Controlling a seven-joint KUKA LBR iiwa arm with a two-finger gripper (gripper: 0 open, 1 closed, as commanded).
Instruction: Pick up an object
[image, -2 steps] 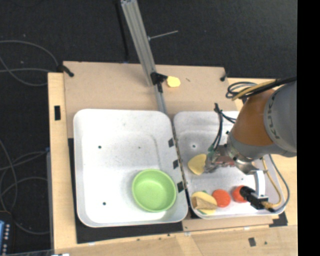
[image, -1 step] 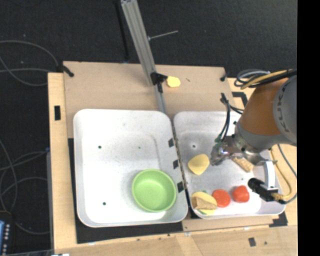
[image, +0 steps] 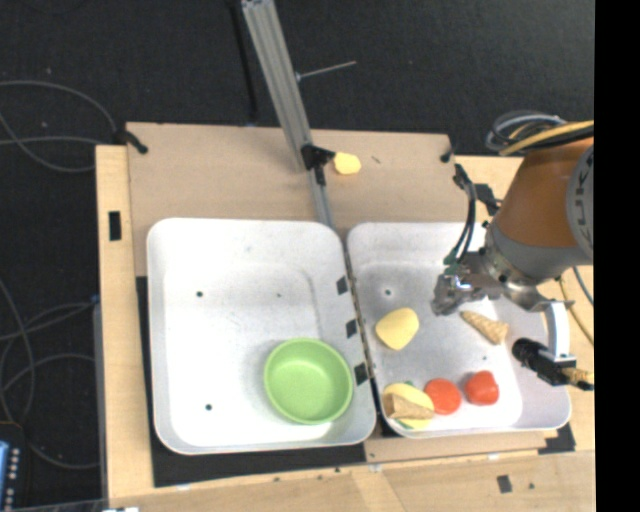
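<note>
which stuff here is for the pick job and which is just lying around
For the job:
tool
yellow lump
tan cone-shaped piece
two red pieces
yellow and tan piece
right bin

Lying about:
green bowl in the left bin
small yellow piece on the bench behind the bins

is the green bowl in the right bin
No, the green bowl sits in the left bin, near its front right corner.

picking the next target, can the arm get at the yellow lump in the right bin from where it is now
Probably yes. The yellow lump lies alone on bare floor of the right bin, with the gripper close beside it and nothing between them.
</note>
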